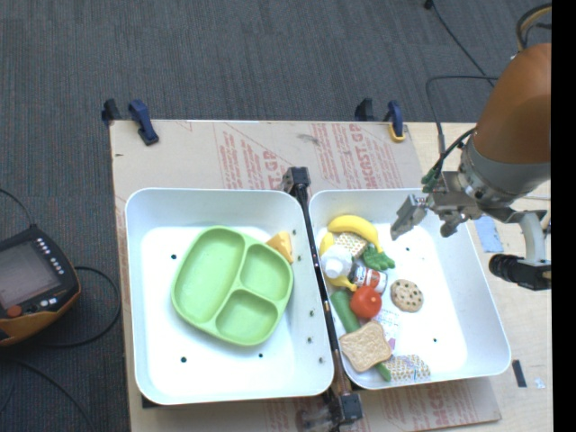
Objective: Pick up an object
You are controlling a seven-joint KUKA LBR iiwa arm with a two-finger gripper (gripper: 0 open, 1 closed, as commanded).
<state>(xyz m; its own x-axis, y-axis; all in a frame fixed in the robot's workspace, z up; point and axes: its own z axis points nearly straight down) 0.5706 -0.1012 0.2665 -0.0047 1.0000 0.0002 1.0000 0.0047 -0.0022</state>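
Hovering with fingers spread and grasping nothing, my gripper (430, 216) is hanging above the right bin (468, 286), just right of the banana (353, 228), since the toy food is lying piled along that bin's left wall, below my reach.

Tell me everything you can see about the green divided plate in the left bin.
The green divided plate is pale lime green and looks like smooth plastic. It has rounded corners and raised ridges splitting it into three compartments: one long one on its left side and two smaller ones on its right. It lies flat, right side up and turned at an angle, near the middle of the left bin. A yellow-orange wedge sits against its upper right edge. Nothing lies in its compartments.
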